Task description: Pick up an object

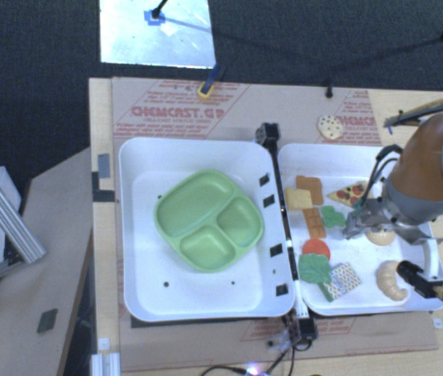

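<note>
Right bin (pixel 421 304), near edge: croissant (pixel 392 280), patterned packet (pixel 345 279), green leaf (pixel 314 269), tomato (pixel 315 248). Mid-bin: gripper (pixel 356 227), low among the toys; grip state cannot be told. Beyond: pizza slice (pixel 348 194), crackers (pixel 309 190). Nothing visibly lifted; pick apparently outstanding.

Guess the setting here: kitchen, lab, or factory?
Likely a robotics lab test bench: toy food like the pizza slice and croissant, two white bins on cardboard, a green divided tray.
</note>
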